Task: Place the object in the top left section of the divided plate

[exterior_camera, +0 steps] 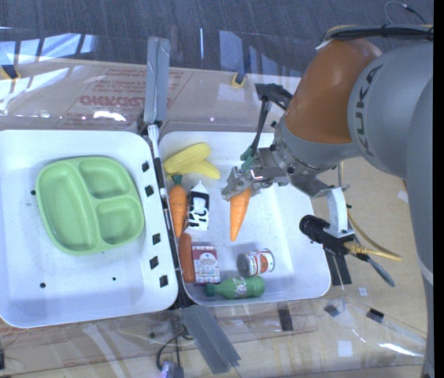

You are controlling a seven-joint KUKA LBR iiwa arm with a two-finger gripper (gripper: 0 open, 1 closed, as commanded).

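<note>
Camera view is showing me my gripper (240, 186) clamping its fingers on the thick top end of a carrot (238, 213), which is hanging tip-down over the right bin (305, 278). Bananas (187, 161), a second carrot (177, 209), a can (257, 262) and a green bottle (235, 288) are lying nearby. I'm seeing the green divided plate (90, 203) sitting in the left bin (9, 290).

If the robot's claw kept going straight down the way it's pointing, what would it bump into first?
The gripper points down into the right bin, with a carrot hanging right under it. That carrot looks first in line, then the bin floor, though depth is unclear.
</note>
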